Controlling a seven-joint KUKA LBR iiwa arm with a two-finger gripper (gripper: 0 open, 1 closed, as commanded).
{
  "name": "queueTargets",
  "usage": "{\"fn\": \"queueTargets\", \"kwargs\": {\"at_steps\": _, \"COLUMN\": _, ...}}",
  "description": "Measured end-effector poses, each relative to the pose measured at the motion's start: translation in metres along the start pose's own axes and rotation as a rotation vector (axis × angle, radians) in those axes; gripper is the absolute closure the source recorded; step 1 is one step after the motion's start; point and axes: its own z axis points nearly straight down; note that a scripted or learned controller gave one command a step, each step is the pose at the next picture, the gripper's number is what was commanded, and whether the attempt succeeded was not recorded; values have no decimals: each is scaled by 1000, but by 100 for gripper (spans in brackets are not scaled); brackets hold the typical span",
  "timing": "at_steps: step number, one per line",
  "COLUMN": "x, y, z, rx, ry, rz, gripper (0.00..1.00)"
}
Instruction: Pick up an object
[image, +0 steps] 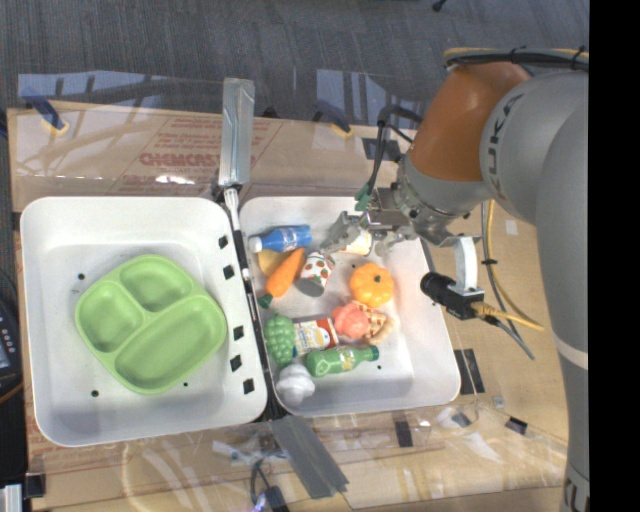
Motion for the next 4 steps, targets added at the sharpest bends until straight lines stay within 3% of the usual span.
{"fn": "queueTargets", "kwargs": {"at_steps": 1, "x": -65, "y": 17, "z": 103, "rx": -1, "ry": -2, "rz": 93, "gripper": 0}}
{"fn": "queueTargets", "kwargs": {"at_steps": 2, "x": -60, "y": -11, "z": 125, "rx": -45, "ry": -14, "rz": 116, "gripper": 0}}
{"fn": "queueTargets", "kwargs": {"at_steps": 3, "x": -70, "y": -31, "z": 126, "rx": -46, "ry": -13, "rz": 50, "gripper": 0}}
{"fn": "queueTargets", "kwargs": {"at_steps": 4, "x": -71, "y": -32, "z": 115, "rx": -44, "ry": -15, "rz": 47, "gripper": 100}}
